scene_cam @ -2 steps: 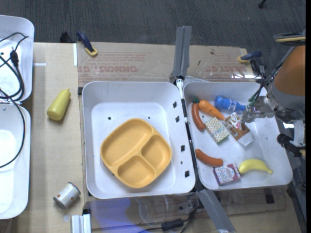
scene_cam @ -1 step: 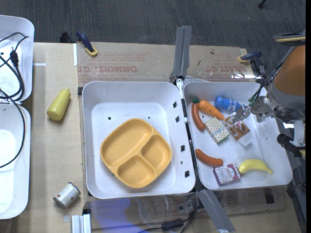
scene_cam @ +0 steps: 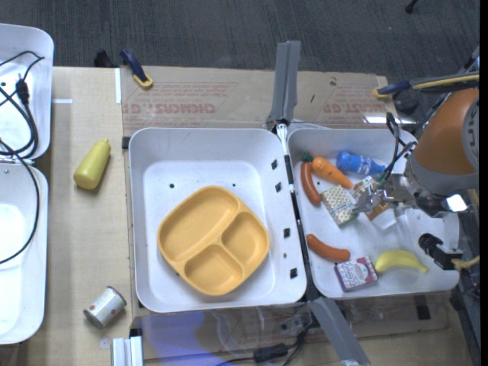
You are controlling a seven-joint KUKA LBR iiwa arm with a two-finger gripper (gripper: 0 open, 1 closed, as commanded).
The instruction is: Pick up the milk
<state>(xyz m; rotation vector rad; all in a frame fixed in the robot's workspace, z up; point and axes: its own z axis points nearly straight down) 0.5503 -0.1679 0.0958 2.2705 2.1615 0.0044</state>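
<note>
The claw (scene_cam: 371, 199) hangs low in the right bin (scene_cam: 324, 277); whether it grips anything, I cannot tell. The milk (scene_cam: 355, 273) lies ungrasped at the near edge.

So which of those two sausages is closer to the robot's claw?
The upper sausage, lying beside the carrot. The other sausage lies lower, near the banana, farther from the gripper.

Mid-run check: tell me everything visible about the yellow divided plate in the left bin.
The yellow divided plate looks like matte plastic, a rounded square with three compartments, two smaller and one larger. It lies flat and right side up, turned diagonally, on the floor of the left bin. Nothing rests in it, and nothing but the bin floor touches it.
</note>
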